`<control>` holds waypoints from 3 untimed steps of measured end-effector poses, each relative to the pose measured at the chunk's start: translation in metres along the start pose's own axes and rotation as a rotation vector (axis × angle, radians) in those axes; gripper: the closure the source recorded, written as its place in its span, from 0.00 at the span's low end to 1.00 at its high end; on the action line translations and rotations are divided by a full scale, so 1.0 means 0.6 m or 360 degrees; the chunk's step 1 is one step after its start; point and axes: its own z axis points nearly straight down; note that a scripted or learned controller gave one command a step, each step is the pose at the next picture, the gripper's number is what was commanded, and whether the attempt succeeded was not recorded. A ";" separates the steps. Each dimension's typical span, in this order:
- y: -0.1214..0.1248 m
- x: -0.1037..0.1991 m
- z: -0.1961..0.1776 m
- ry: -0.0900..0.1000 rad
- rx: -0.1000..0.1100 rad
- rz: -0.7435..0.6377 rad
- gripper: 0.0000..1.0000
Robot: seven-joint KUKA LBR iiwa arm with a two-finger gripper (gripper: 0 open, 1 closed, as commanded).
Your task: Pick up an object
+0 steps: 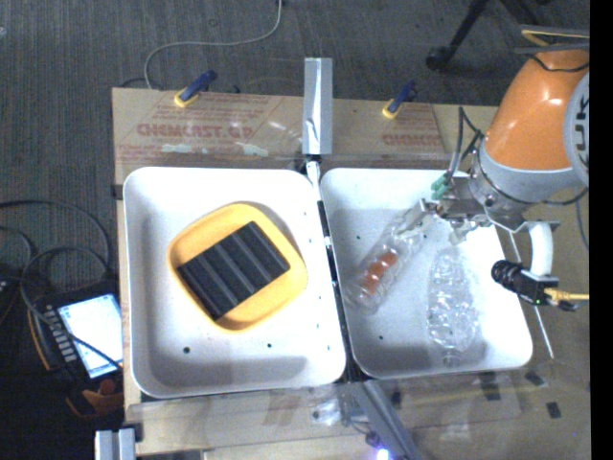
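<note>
The table [144, 123] is a brown board with red lettering, and it carries two shallow white bins side by side. The left bin [153, 353] holds the biggest item in sight: a yellow dish [196, 241] with rounded corners, lying flat and turned at a slant, with a black ribbed insert [235, 268] seated in its middle. The right bin [498, 348] holds two clear plastic bottles. One clear bottle [450, 300] is crumpled and lies roughly lengthwise near the bin's right side. The other bottle [383, 262], with something orange inside it, lies on a diagonal from the bin's upper middle down toward the divider, close beside the crumpled one without my being able to say whether they touch.

The arm [541, 113] comes in from the right, its orange band bulking large over the bin's upper right corner, grey wrist below it. The tool [452, 209] hangs over the upper part of the right bin, right by the top end of the orange-filled bottle and just above the crumpled one. I cannot tell from here whether it is open or closed, or whether it has anything.

Small things: two yellow-and-blue clamps [194, 88] pin the board's far edge, and a metal post [317, 103] stands between the bins.
</note>
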 end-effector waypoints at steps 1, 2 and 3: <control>0.043 0.012 0.201 0.0002 0.0001 -0.0260 0.00; 0.075 0.000 0.251 0.0000 -0.0001 -0.0365 0.00; 0.100 -0.022 0.246 0.0020 0.0080 0.0047 0.00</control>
